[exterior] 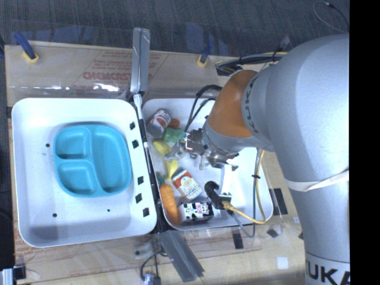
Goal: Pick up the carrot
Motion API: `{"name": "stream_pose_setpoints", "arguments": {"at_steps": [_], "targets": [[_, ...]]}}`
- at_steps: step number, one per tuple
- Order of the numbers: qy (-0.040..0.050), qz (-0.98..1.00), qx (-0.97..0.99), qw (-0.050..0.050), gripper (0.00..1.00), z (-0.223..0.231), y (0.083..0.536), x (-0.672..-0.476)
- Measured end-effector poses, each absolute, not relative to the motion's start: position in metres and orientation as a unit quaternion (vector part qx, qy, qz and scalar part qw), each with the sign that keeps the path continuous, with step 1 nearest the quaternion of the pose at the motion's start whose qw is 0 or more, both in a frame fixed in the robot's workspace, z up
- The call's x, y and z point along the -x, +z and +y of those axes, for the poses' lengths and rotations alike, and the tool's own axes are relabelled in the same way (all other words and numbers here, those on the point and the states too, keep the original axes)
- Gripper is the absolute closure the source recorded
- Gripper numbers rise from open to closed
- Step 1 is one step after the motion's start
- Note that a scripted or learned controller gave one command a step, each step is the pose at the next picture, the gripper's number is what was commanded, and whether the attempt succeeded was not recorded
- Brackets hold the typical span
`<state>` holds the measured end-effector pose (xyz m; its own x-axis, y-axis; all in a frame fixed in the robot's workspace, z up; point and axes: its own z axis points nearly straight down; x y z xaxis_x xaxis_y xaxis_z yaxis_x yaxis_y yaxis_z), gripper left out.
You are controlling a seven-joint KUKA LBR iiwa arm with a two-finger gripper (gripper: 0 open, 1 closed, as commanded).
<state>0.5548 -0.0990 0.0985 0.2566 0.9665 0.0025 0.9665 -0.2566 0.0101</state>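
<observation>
Pincer [196,144] hovering mid-frame over right bin [261,209]; am not seeing enough to tell its state. Carrot [169,202] lying down-left of it, by bin's left wall, long axis running up-down.

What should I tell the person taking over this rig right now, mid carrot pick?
Gripper: low over the right bin, above the clutter; finger state unreadable from this camera.
Carrot: lying near the right bin's left wall, toward the front, beside a small carton. It sits in front of the gripper, apart from it.
Left bin: holds the blue divided tray.
Done: nothing lifted.
Left: move over the carrot, grasp, lift.
</observation>
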Motion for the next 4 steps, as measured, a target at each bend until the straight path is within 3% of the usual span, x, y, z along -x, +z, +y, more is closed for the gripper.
{"name": "stream_pose_setpoints", "arguments": {"at_steps": [1,2,3,4], "targets": [[0.0000,0.872,-0.490,0.003,0.00,-0.097,0.094,-0.478],[0.0003,0.920,-0.391,0.001,0.00,-0.105,0.092,-0.477],[0.0026,0.922,-0.388,0.006,1.00,-0.104,0.104,-0.482],[-0.0004,0.837,-0.547,0.000,1.00,-0.073,0.192,-0.582]]}}
